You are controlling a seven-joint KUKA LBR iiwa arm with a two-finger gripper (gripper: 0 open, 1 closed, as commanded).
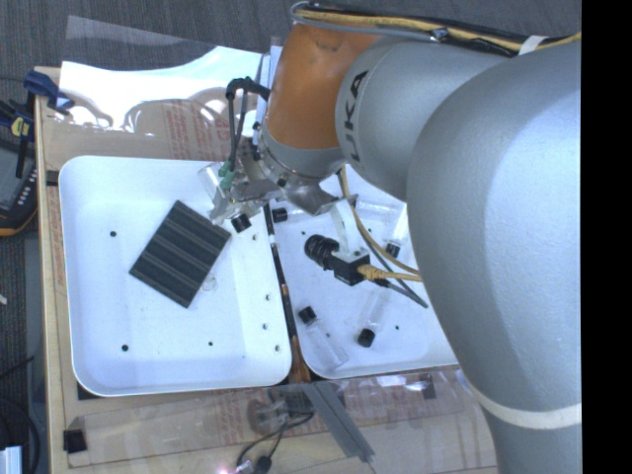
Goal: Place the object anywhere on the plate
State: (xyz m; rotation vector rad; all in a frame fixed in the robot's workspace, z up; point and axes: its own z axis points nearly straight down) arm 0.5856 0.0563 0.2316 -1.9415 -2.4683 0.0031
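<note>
The grey arm (464, 166) with its orange band is filling the right side, reaching over the right bin (395, 358) toward the left bin (99, 354). A dark ribbed plate (181, 253) is lying tilted in the left bin. The gripper (237, 200) is hanging just beside the plate's upper right corner; I cannot tell how its jaws stand, nor which item is the object.

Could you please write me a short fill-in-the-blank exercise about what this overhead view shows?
1. The ribbed dark plate lies in the ____ bin.
2. The gripper hangs near the plate's upper ____ corner.
3. The band above the wrist of the arm is ____.

Missing words: left; right; orange
</note>
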